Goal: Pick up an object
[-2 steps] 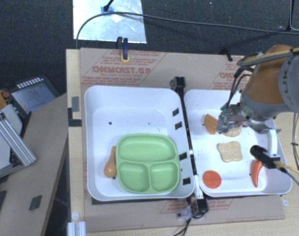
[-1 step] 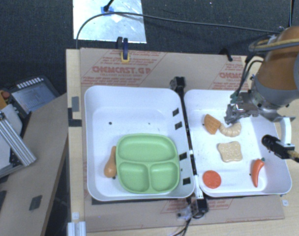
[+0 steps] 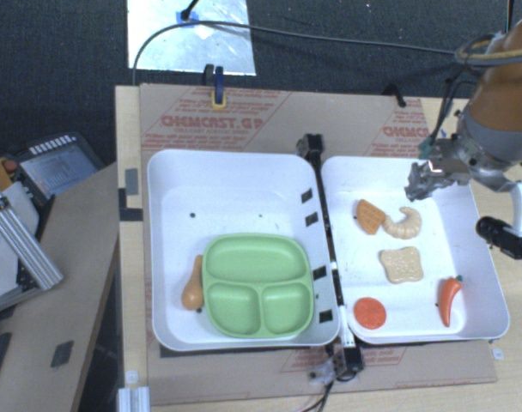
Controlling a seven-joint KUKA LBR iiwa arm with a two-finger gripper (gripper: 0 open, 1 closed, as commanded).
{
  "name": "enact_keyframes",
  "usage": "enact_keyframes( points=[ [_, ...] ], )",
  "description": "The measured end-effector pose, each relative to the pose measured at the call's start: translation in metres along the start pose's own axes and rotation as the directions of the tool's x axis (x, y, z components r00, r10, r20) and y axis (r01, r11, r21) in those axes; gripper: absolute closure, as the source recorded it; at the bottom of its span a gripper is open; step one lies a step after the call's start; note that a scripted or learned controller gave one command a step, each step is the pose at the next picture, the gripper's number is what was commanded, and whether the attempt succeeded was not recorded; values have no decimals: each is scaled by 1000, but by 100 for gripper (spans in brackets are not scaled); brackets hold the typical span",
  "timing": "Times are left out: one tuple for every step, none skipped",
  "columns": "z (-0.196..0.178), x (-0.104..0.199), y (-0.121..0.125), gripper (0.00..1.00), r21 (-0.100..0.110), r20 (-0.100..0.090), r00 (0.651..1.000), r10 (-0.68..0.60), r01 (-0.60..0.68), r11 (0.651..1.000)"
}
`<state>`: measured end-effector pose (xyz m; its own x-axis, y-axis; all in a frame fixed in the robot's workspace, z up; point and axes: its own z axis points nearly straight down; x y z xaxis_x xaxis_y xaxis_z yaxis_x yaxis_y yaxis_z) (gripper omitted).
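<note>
I can't tell the gripper (image 3: 424, 181)'s opening; it hovers at one o'clock of the croissant (image 3: 404, 222). I fear clipping the neighbouring orange wedge (image 3: 370, 216) and missing.

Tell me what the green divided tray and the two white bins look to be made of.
Green divided tray: likely moulded plastic, matte, with soft rounded compartment edges and an even colour. White bins: probably thin formed plastic, smooth and slightly glossy, with rounded corners and rolled rims.
</note>
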<state>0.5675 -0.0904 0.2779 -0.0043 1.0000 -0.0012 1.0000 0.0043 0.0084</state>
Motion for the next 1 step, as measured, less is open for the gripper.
enact_keyframes(
  points=[
    [-1, 50, 17, 100, 4, -2, 1000, -4, 4, 1000]
  ],
)
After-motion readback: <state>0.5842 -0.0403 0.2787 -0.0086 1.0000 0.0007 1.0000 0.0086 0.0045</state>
